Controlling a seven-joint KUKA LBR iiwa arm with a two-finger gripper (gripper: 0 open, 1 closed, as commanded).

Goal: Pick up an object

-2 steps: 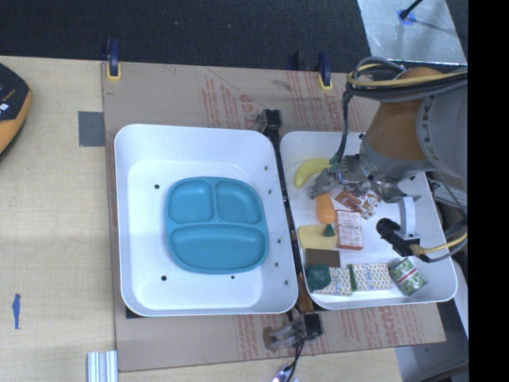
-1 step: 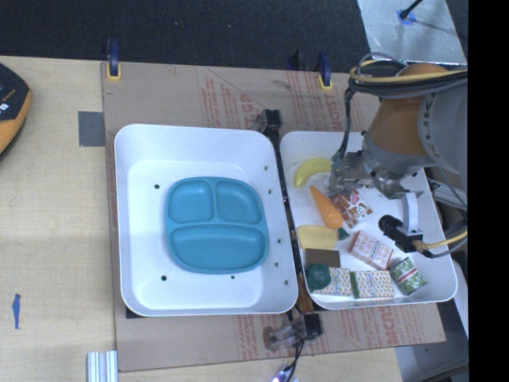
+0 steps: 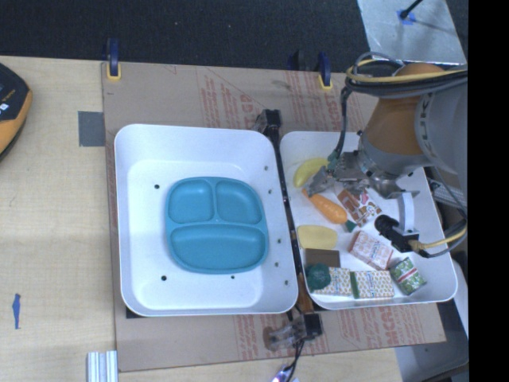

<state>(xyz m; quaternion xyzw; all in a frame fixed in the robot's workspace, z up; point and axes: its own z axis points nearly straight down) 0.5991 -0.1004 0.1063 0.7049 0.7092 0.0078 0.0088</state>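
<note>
The hand (image 3: pixel 338 175) hung low in the right bin (image 3: pixel 445 289), just above the orange carrot (image 3: pixel 328 207) and beside a yellow banana (image 3: pixel 309 170); whether it was apart or together could not be told. The left bin (image 3: pixel 131 213) held a blue divided plate (image 3: pixel 216 223).

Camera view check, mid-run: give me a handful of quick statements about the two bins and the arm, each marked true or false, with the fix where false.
1. The blue divided plate lies in the left bin. True.
2. The orange carrot-shaped item lies in the left bin. False: it lies in the right bin, among the other small items.
3. The gripper is over the right bin. True.
4. The arm reaches in from the left of the view. False: it comes in from the right.
5. The blue divided plate carries several food items. False: its compartments look bare.
</note>
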